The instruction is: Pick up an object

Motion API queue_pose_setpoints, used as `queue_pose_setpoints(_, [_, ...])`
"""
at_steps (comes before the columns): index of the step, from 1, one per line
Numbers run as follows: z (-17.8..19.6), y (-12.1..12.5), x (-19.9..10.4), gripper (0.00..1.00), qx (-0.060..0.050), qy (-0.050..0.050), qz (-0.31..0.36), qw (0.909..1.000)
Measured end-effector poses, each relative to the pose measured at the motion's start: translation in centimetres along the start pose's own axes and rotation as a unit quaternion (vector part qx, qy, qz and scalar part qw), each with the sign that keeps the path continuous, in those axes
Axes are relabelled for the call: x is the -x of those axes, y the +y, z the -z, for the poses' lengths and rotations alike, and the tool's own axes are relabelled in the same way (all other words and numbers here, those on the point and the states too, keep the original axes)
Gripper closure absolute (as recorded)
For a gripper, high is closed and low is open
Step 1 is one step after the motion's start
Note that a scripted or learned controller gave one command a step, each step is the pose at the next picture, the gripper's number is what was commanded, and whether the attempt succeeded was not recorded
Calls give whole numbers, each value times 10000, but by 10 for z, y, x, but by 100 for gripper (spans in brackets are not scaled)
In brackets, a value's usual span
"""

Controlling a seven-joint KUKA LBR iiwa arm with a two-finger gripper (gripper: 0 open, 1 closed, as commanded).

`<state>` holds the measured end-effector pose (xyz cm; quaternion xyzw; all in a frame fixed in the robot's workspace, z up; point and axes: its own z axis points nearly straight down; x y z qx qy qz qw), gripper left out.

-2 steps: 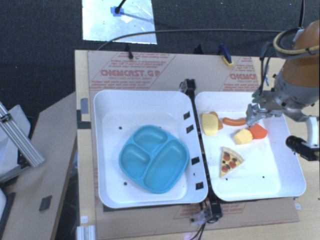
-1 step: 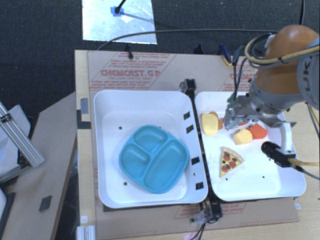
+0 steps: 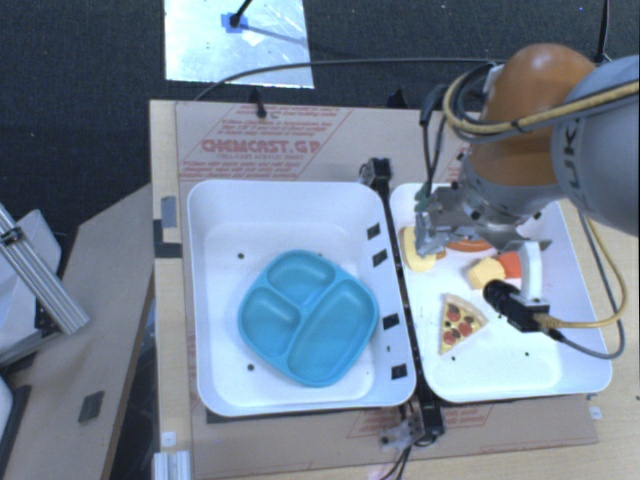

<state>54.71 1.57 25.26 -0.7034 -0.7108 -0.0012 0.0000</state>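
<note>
The arm (image 3: 560,118) runs off the right edge and hides the right bin (image 3: 520,378) far side; a yellow item (image 3: 415,253), perhaps a banana, is half-covered beneath the gripper (image 3: 428,230).

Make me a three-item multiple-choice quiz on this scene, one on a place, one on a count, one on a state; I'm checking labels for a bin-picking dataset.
1. Where does the blue plastic divided plate lie?
A. in the left white bin
B. in the right white bin
C. on the cardboard behind the bins

2. How many compartments does the blue plate have?
A. two
B. three
C. five

3. How does the toy pizza slice lie?
A. standing on its crust
B. stacked on the blue plate
C. flat on the right bin's floor

Answers: 1 A, the plate sits on the left bin's floor. 2 B, ridges split it into two small sections and one large one. 3 C, its topping side faces up in the right bin, below the gripper.
</note>
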Motion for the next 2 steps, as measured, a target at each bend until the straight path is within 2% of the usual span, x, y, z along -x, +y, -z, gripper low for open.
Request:
queue_pose_setpoints(1, [-17, -8, -50, 100, -11, 1, -2, 10000])
queue_pose_setpoints(2, [-16, -14, -95, 100, -3, 3, -2, 10000])
